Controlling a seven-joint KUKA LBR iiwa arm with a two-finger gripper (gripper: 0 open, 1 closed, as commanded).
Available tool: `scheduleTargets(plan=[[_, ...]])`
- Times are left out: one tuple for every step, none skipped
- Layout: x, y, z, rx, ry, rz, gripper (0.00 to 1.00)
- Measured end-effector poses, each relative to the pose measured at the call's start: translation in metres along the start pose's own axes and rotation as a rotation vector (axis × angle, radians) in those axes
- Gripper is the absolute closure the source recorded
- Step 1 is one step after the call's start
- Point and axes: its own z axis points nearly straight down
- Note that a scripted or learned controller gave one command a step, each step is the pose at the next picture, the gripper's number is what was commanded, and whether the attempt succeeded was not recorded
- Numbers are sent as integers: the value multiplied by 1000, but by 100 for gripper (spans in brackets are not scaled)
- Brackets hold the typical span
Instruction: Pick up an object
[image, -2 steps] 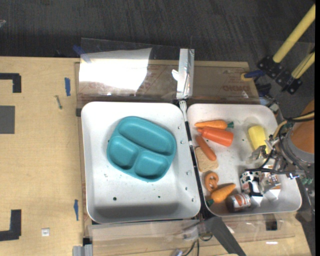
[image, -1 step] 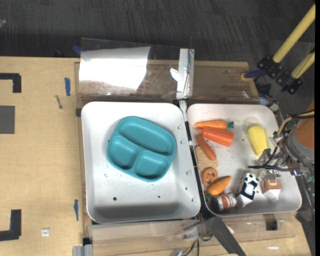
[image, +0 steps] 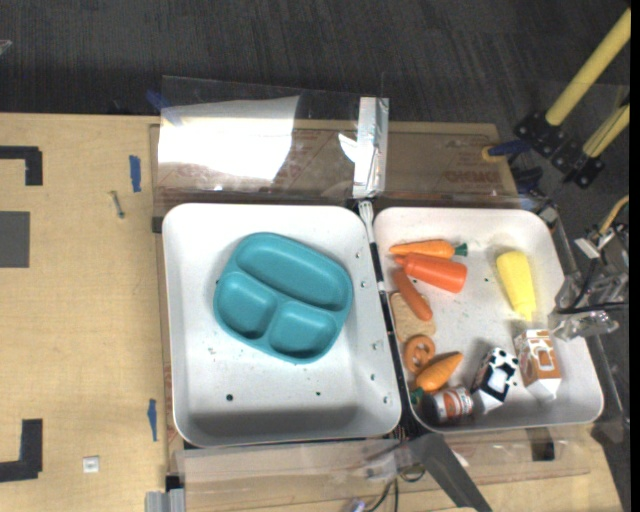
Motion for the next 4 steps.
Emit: scheduleTargets(plan=[[-81,24,108,-15,11,33,100],[-138,60,-24,2,-10,-1,100],[-198,85,-25,-6,0,2,100],[-221,120,-21,-5,-1,-42,100]])
